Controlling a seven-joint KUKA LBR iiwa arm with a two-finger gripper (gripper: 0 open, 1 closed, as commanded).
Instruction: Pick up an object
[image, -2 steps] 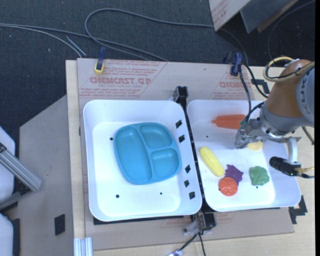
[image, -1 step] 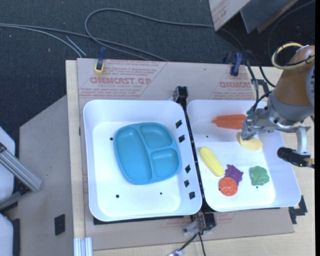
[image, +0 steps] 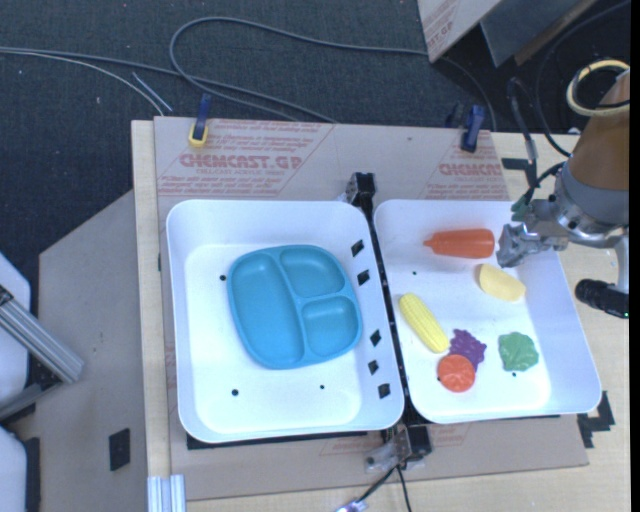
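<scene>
The right bin holds several toy foods. An orange carrot lies at its back, a pale yellow lemon just in front of it, and a yellow corn cob toward the left. Nearer the front sit purple grapes, a red-orange tomato and a green broccoli piece. My gripper hangs low at the back right of this bin, right beside the carrot's right end and just above the lemon. Nothing is visibly between its fingers.
The left bin carries a blue divided plate. A black divider with clips runs between the bins. Blue clamps hold the cardboard at the back. Cables and a cardboard box lie behind the bench.
</scene>
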